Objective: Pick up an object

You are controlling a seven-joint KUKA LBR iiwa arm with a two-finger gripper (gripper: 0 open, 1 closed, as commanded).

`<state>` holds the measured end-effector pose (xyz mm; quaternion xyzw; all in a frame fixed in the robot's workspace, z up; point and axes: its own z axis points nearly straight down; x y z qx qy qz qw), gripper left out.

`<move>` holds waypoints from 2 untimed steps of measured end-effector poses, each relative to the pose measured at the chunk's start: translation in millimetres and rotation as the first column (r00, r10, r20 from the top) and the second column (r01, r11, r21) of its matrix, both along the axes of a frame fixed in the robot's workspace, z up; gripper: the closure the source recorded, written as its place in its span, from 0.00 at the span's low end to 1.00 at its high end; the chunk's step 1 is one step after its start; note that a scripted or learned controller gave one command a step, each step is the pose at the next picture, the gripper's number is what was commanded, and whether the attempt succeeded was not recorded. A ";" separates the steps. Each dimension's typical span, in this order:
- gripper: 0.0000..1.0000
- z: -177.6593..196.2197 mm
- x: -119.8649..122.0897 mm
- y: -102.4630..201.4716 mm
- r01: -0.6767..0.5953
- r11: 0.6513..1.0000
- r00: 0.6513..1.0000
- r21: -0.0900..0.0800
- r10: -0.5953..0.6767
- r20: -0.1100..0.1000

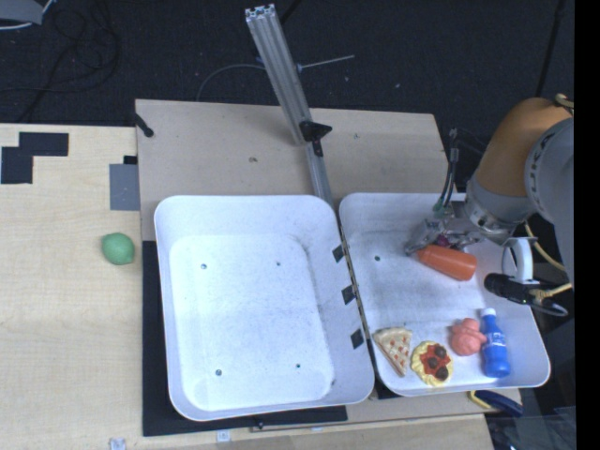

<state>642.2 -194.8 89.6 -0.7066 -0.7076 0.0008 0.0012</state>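
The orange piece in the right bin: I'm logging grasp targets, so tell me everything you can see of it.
The orange piece is a stubby, rounded cylinder, smooth and matte, like plastic toy food. It lies on its side on the floor of the right bin, in the upper part, slanting down toward the right. The gripper sits at its upper left end, seemingly touching it; a grip cannot be made out. Nothing else in the bin touches it.

green ball [118,248] on bench | aluminium rail [286,75] behind bins
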 end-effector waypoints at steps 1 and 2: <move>1.00 11.3 0.3 -0.5 0.000 1.000 1.000 -0.001 0.000 0.001; 1.00 71.5 5.4 5.0 0.001 1.000 1.000 -0.002 -0.001 0.008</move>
